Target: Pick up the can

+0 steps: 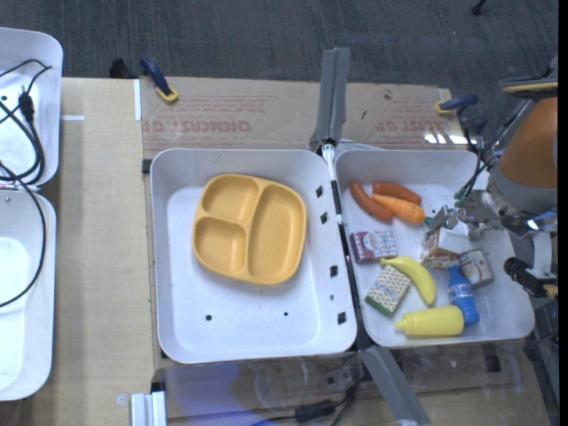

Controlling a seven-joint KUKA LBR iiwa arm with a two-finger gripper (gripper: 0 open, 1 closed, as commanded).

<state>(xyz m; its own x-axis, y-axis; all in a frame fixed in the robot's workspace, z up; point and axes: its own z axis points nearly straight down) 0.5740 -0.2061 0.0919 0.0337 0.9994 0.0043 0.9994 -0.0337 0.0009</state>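
The grey arm with the orange band [532, 153] was seen reaching in from the right, bent low over the right shallow white plastic bin [417, 171]. Its upper part was cut off by the frame edge. The metallic gripper [448, 222] was held at the bin's right middle, above a crumpled brown-and-white wrapper [439, 256]. Whether the gripper was spread or pressed together could not be told; the area was cluttered and blurred.

The small silvery can [477, 269] was seen lying on its side in the right bin, just right of the wrapper and below the gripper, touching the blue plastic bottle [461, 295]. Its label could not be read.

Also noted in that bin: two orange carrots [390, 201], a small maroon box [373, 245], a smooth yellow banana [413, 275], a green speckled packet [388, 289] and a yellow squeeze bottle [430, 322] lying flat.

A matte yellow three-compartment plate [250, 229] was seen in the left white bin [240, 318]. Both bins were set on the cardboard-covered worktop [240, 114].
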